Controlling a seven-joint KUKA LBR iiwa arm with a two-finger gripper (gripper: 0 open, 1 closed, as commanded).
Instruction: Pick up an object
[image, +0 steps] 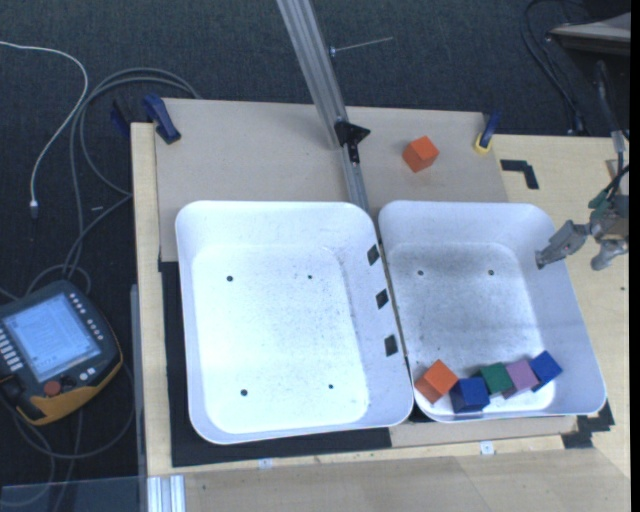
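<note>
We look down on a dark carpeted floor surrounding a pale wooden bench. Grey cables loop across the carpet at the left, near a handheld control pad with a lit screen and an orange underside. Blue clamps grip the bench's far edge at the left and toward the right. A slanted metal rail runs from the top down onto the bench. A black mat shows on the bench. The light is even and soft.
</note>
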